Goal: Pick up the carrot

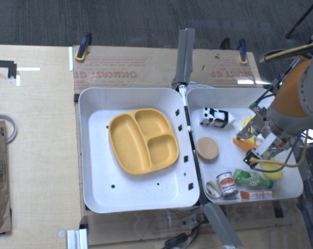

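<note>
The right bin (296, 191) holds a carrot (245, 143) under the claw (252, 148), whose grip I cannot tell, with a can (227, 184) at 7 o'clock. The left bin (94, 191) holds a yellow plate (143, 140).

This is a robotics lab bench. A grey industrial arm (294, 95) with an orange band reaches over two shallow white bins (86, 154) set side by side on cardboard sheeting (130, 69) held by blue clamps (84, 45), away from the arm. Toy food and a yellow divided plate (143, 140) lie in the bins. Dark carpet (120, 9) lies beyond the plywood bench (32, 154).
</note>
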Tool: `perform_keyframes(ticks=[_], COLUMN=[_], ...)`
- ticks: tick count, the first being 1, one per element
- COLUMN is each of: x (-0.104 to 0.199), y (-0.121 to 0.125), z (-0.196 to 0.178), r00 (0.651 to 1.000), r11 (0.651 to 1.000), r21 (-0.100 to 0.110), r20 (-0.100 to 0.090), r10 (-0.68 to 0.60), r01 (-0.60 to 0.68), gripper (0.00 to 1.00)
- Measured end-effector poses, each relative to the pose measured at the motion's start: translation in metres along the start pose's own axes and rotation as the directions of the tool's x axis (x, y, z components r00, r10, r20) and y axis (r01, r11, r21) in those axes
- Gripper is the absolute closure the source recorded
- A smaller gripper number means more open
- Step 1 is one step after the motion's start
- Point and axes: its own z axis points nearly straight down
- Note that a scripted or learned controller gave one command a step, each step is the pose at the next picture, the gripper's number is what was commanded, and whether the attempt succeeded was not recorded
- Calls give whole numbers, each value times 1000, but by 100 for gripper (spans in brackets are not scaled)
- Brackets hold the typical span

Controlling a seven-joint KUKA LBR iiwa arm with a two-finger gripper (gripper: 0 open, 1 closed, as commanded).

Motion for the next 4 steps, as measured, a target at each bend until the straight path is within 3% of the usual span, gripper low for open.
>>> perform_keyframes(ticks=[1, 2, 3, 4], x=[45, 13, -15, -7], y=[-40, 11, 21, -16], z=[16, -40, -3, 16], r00=[989, 980, 942, 790], r11=[989, 980, 942, 790], r21=[0, -3, -2, -2], r20=[0, 0, -1, 0], r10=[-145, -197, -337, -614], r01=[145, 197, 337, 614], gripper=[0, 0, 0, 0])
